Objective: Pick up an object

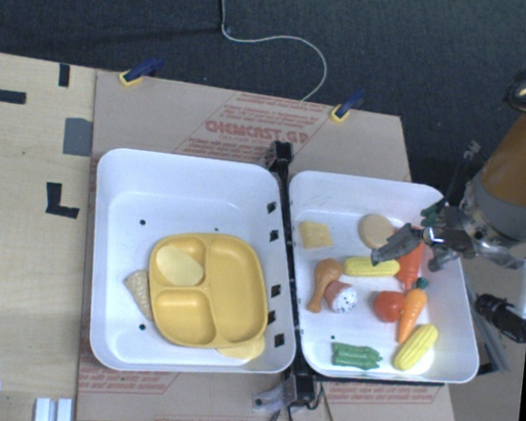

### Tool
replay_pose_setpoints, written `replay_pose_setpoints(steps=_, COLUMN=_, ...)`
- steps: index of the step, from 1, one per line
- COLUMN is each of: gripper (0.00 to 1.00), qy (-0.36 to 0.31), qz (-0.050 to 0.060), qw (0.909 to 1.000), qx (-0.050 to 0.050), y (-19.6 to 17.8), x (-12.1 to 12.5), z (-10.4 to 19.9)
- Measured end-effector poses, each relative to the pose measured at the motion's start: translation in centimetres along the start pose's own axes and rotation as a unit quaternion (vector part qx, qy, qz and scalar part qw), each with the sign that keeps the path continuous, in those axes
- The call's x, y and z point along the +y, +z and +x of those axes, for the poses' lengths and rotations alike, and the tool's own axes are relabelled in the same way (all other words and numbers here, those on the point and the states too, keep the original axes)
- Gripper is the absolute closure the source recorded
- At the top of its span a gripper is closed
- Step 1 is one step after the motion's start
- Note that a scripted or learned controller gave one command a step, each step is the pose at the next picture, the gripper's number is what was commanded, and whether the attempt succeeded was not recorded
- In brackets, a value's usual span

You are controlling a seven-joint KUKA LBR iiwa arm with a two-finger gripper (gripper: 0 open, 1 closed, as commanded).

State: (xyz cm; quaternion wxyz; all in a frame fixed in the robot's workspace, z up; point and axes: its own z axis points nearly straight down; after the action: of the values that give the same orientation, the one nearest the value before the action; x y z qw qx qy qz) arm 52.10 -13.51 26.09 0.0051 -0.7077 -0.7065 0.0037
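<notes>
The pincer [417, 243] hangs over the upper right part of the right bin [340, 193], reaching in from the right on the grey arm with its orange band. Its two dark fingers stand apart — one slants down-left toward the yellow corn cob [371, 267], the other sits further right above the bin's right wall. Nothing shows between them, so the pincer is open and holds nothing.

The toys lie crowded just below and beside it. The nearest is an orange-red carrot [410, 266], standing almost directly under the gap between the fingers, with the tip of the left finger just above the corn cob's right end. A tan round piece [374, 229] lies just left of the left finger. Lower down sit a red tomato [387, 306] and a second carrot [411, 312], close together, then a second corn cob [416, 347] near the bin's lower right corner and a green bean pod [356, 356] along the lower wall. A chicken drumstick [324, 281] and a small white spotted piece [343, 300] lie toward the middle, and a pale yellow slice [315, 235] rests near the left wall.

The left bin [134, 181] holds a yellow divided plate [226, 286] — well apart from the pincer. Both bins rest on cardboard on the tabletop [13, 252].
</notes>
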Motion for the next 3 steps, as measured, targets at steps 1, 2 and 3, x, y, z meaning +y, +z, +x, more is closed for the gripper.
replay_pose_setpoints(steps=1, gripper=0.00, qy=-0.001, qz=-0.005, qw=1.0000, qx=-0.001, y=-0.5, x=0.2, z=0.0)
replay_pose_setpoints(steps=2, gripper=0.00, qy=-0.001, qz=-0.003, qw=1.0000, qx=-0.001, y=4.3, x=0.6, z=-0.7)
replay_pose_setpoints(steps=3, gripper=0.00, qy=-0.001, qz=-0.003, qw=1.0000, qx=-0.001, y=8.9, x=-0.1, z=-0.7)
